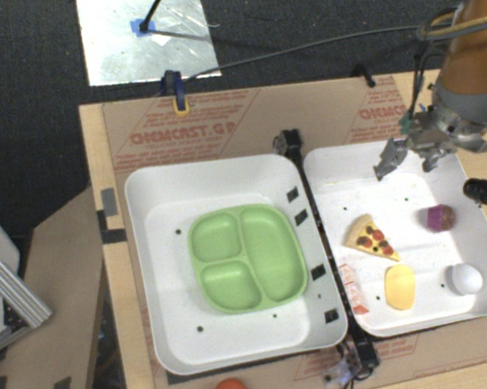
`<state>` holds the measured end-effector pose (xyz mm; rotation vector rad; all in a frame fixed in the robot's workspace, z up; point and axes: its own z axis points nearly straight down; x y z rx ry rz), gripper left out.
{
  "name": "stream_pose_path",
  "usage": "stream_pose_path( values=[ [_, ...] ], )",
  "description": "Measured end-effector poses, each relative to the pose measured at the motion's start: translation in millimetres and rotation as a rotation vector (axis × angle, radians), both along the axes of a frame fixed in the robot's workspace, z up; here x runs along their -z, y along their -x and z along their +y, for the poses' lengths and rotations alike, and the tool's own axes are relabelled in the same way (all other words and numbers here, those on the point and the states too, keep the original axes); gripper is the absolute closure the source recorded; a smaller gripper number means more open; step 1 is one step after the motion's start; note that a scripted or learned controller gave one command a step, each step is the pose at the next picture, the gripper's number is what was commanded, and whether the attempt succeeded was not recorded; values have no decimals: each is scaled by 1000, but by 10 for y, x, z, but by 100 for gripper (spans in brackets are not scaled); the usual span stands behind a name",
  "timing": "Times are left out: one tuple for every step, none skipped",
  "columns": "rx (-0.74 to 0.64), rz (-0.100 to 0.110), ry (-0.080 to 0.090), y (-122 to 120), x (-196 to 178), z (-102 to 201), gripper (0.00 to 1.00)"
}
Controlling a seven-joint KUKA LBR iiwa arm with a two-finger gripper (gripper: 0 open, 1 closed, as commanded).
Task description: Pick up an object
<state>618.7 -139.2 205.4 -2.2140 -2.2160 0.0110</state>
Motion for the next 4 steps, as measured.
stream_pose_path(
  values=[
    [-3,-13,1,-27,-83,5,0],
    [-1,-11,2,6,341,39,0],
    [-1,-11,2,33,760,61,0],
    [0,-10,1,31,1232,68,0]
  ],
)
